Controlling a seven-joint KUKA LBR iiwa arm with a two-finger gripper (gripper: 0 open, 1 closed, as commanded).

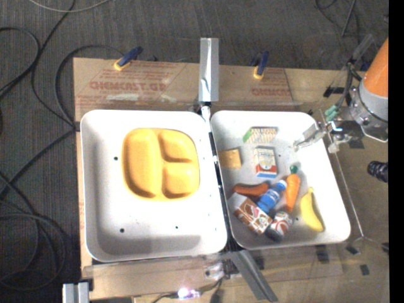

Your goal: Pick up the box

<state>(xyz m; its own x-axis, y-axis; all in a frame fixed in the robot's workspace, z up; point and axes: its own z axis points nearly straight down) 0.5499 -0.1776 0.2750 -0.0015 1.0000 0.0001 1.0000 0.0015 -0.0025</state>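
Cardboard-topped bench, two white bins side by side, blue-yellow clamps

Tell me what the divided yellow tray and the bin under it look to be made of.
Yellow tray: apparently molded plastic, smooth and matte, with rounded compartment edges. Left bin: likely thin formed plastic, white with a slight sheen and soft rounded corners; painted metal can't be ruled out.

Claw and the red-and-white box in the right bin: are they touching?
Apart. The camera view shows the claw near the right bin's upper right rim, with bare white bin floor between it and the red-and-white box.
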